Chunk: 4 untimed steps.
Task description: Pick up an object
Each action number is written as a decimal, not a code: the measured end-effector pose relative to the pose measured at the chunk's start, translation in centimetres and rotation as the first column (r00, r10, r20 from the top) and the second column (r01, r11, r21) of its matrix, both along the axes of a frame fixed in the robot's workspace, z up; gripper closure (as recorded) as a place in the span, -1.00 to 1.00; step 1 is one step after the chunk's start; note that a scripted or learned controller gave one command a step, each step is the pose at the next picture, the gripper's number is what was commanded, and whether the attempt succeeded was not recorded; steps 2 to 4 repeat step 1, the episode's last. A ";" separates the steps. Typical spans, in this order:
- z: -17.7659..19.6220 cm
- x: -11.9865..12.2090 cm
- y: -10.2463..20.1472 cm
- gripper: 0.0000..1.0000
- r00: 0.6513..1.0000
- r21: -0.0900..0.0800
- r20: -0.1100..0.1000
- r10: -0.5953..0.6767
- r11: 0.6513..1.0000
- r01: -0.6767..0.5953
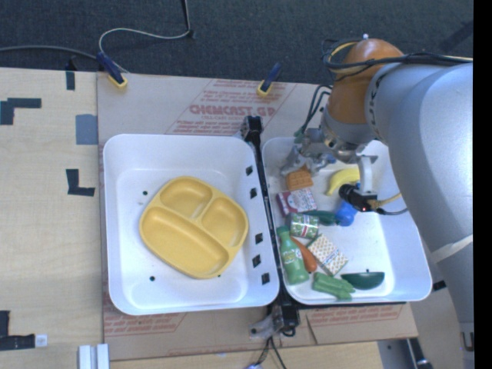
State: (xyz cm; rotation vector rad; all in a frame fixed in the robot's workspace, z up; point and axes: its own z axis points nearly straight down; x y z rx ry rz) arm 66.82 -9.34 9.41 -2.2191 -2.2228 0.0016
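The gripper [301, 158] sits low over the far end of the right bin [400, 271], just above a small orange-brown block [299, 180]; whether it is open or holding anything cannot be told, as the wrist and cabling crowd it. The arm [419, 121] hides the bin's far right corner and partly covers a banana [343, 179]. Nearer lie a green can [304, 225], a green bottle [291, 258], a carrot [306, 256] and other small items, overlapping and hard to separate. The left bin [123, 229] holds a yellow divided plate [194, 226].
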 end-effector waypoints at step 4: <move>18.4 -2.7 1.4 1.00 1.000 -0.001 0.005 0.000 1.000 0.000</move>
